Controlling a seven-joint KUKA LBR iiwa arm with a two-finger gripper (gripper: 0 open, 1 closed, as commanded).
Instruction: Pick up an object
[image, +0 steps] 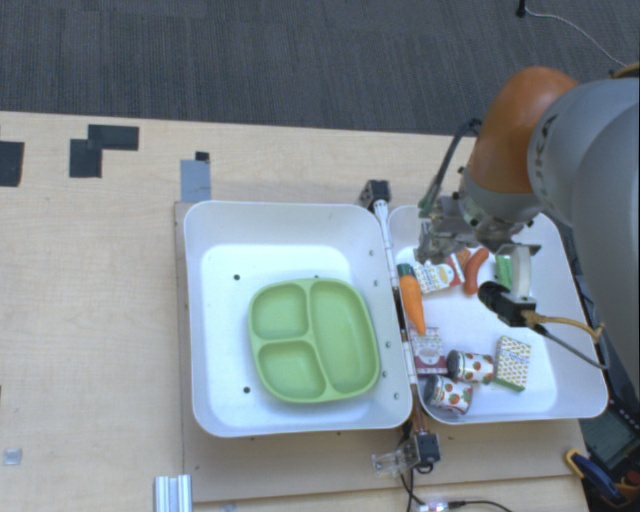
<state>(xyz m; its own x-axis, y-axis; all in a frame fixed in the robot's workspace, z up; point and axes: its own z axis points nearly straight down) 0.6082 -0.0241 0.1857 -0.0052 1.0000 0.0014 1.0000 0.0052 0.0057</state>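
No readable brand names here, the packaging print is too small and blurry to make out. The left bin (200, 300) holds a light green plastic tray (313, 340) with three smooth rounded compartments. The right bin (570, 395) has the clutter: an orange carrot (411, 303) lying along its left wall, a small white packet with busy print (433, 276) just right of the carrot's far end, and a reddish sausage-shaped thing (473, 270) beside that. Nearer the front sit a patterned can (471, 366) on its side, a round printed tub (449, 397) and a checkered carton (513, 362) (green and white, tilted). The end effector (440, 245) hovers over the packet and carrot; can't tell if it's apart or together. Everything rests on a pale wood surface (90, 300).
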